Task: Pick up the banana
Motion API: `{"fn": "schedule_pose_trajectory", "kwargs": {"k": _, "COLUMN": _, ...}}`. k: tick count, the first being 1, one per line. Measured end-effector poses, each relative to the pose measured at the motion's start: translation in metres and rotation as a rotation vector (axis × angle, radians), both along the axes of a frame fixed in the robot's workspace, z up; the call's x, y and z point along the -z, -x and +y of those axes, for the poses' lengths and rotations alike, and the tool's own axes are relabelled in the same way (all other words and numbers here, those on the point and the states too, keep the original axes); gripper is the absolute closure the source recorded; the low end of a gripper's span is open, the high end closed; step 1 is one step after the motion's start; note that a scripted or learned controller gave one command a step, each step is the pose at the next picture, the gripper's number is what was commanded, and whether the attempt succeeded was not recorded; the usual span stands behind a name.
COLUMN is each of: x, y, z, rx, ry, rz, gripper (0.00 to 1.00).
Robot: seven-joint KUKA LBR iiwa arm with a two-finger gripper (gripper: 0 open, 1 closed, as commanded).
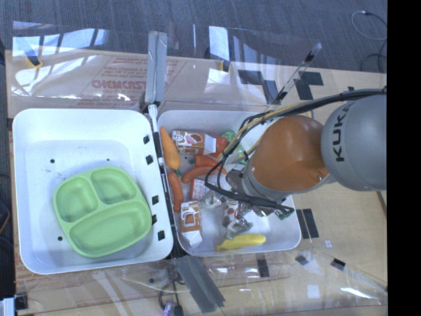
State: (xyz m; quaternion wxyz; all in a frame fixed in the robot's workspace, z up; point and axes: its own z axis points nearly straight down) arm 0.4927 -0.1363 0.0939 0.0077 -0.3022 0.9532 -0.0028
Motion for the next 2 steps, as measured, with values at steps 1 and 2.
{"fn": "schedule_pose_trajectory", "kwargs": {"k": 1, "x": -0.182, "y": -0.095, "z": -0.052, "rx": -0.069, "ry": -0.002, "rz": 0.017, "gripper": 0.0}}
{"fn": "schedule_pose_trajectory", "kwargs": {"k": 2, "x": -0.077, "y": -0.04, "z": -0.073, "rx": -0.34, "ry": -0.004, "rz": 0.024, "gripper": 0.0}}
